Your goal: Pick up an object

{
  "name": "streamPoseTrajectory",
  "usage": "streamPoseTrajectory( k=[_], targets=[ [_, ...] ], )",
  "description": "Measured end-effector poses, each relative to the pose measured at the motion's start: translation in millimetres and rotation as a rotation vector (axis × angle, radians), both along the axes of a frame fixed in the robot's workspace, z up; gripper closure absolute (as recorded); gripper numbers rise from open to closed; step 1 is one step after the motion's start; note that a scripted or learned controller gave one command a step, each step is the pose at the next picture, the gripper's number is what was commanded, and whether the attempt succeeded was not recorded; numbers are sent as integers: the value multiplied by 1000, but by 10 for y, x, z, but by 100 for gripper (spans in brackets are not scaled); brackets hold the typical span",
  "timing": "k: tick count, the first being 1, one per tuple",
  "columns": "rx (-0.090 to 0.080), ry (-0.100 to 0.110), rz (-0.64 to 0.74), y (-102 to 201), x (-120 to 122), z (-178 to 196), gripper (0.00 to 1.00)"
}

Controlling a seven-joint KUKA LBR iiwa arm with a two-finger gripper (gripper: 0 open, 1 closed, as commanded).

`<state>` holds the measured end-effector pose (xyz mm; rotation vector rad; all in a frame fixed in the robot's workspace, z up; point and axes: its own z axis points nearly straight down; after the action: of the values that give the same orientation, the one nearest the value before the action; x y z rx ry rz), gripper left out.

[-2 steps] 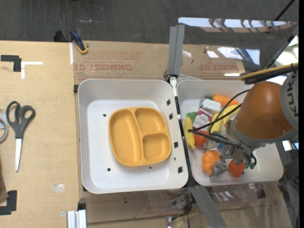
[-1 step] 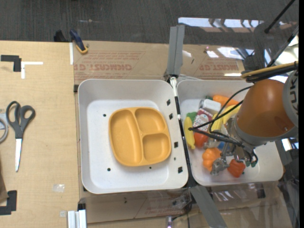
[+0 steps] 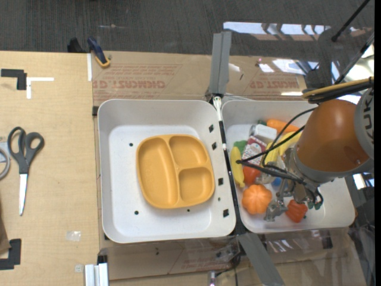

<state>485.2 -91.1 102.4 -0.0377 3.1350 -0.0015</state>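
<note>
The right bin [image 3: 333, 216] holds several small toys: an orange pumpkin-like piece [image 3: 256, 199], a red-orange piece [image 3: 296, 210], a yellow banana shape [image 3: 236, 170], a green piece [image 3: 240, 146], a white and red packet [image 3: 257, 146] and an orange piece [image 3: 277, 125] at the back. My gripper [image 3: 278, 206] hangs low over the bin's front, between the pumpkin-like piece and the red-orange piece. The orange wrist band [image 3: 330, 137] covers much of the pile behind it.
The left bin [image 3: 116, 177] holds a yellow three-compartment plate [image 3: 175, 170]. Scissors [image 3: 22, 159] lie on the wooden bench at the left. A blue and yellow clamp [image 3: 98, 52] sits at the back. Cables cross over the right bin.
</note>
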Motion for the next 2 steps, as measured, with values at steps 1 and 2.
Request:
streamPoseTrajectory(
  k=[1, 2],
  targets=[
    [1, 3, -135, -96, 453, -89, 0],
    [0, -2, -131, -90, 471, 18, 100]
  ],
)
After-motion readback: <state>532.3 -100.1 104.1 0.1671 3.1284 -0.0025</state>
